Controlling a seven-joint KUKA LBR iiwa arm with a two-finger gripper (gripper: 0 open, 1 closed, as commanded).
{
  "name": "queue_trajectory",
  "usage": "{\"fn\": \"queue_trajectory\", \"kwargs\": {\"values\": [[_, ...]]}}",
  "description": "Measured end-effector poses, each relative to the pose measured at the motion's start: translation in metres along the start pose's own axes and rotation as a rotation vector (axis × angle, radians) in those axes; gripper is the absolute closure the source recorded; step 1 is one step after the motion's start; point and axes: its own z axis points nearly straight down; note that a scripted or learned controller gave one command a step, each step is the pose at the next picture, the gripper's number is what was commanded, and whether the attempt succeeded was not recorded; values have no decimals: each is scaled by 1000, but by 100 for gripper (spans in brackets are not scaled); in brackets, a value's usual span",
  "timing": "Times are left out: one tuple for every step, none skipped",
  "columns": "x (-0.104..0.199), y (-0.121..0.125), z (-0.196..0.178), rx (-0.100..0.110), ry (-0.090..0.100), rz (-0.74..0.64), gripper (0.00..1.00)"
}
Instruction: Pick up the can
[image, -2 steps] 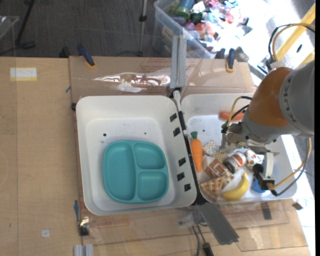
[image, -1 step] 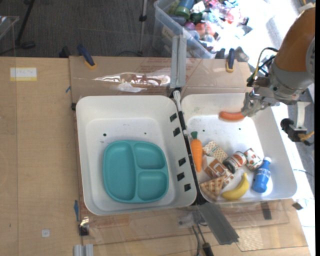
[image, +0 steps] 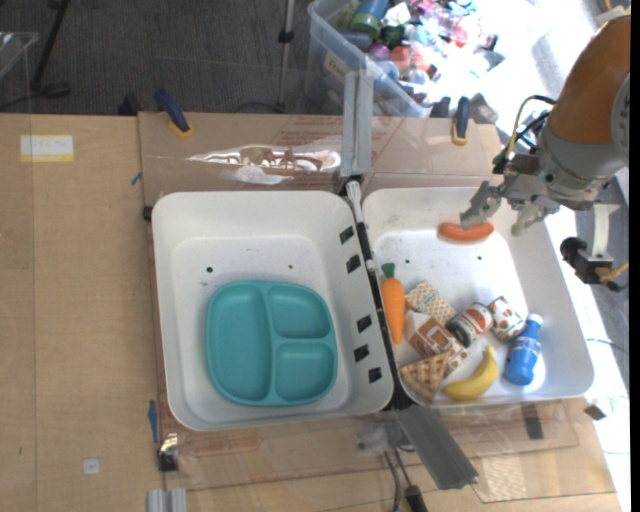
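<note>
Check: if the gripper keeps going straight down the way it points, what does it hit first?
Likely the orange sausage lying right under the gripper at the right bin's far end, not the can. Depth is uncertain.

No readable text anywhere; printing on the can (image: 472, 322) and the blue bottle (image: 522, 352) too small and blurred to make out.

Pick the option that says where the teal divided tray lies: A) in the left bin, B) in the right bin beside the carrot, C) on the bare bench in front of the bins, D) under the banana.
A: the teal divided tray lies flat on the floor of the left bin, while the carrot and banana lie in the right bin.
</note>
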Motion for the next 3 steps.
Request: {"fn": "queue_trajectory", "kwargs": {"values": [[26,-58,97,4,1,27,0],[31,24,123,-8,0,8,0],[-52,18,73,-4,-1,-48,0]]}}
